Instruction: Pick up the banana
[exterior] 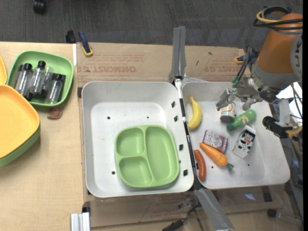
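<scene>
Banana point(194, 113) lies w/ nothing touching it in right bin point(269, 174), hard against its left wall at approx 10 o'clock. Gripper point(239, 98) hangs at approx 1 o'clock over a small can point(226, 113) & green bottle point(241, 120); can't tell how wide it's set. Carrot point(213, 154), pink packet point(214, 140), sausage point(200, 165) lie twd 7 o'clock. Green divided tray point(146, 156) sits in left bin point(96, 129).

A green 3-compartment plate point(147, 156) lies in the left bin point(91, 143). The right bin point(269, 170) holds a carrot point(213, 154), sausage point(200, 165), pink packet point(214, 140) and green bottle point(241, 120).
</scene>
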Controlling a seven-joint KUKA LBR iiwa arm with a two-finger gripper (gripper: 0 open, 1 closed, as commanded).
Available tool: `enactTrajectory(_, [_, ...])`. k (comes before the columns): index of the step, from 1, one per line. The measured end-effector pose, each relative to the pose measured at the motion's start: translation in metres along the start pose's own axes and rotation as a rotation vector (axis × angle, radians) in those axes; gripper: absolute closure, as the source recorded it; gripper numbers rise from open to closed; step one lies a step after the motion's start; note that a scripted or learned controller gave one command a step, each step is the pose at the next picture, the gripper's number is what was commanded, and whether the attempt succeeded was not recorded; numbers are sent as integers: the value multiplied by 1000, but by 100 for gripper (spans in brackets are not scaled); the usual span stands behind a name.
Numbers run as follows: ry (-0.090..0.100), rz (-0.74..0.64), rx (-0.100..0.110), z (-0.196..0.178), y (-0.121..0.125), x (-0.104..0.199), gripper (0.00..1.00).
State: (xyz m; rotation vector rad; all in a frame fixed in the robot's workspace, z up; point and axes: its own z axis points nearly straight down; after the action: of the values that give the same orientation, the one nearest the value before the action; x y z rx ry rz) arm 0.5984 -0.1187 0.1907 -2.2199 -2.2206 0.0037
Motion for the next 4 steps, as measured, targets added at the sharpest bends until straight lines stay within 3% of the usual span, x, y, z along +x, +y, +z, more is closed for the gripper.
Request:
enactTrajectory(1, [-1, -126, -2, 99, 39, 22, 0])
enactTrajectory(2, [-1, -122, -3, 89, 39, 20, 100])
enactTrajectory(3, [-1, 38, -1, -2, 14, 8, 100])
enactTrajectory(4, [-1, 305, 0, -5, 23, -39, 100])
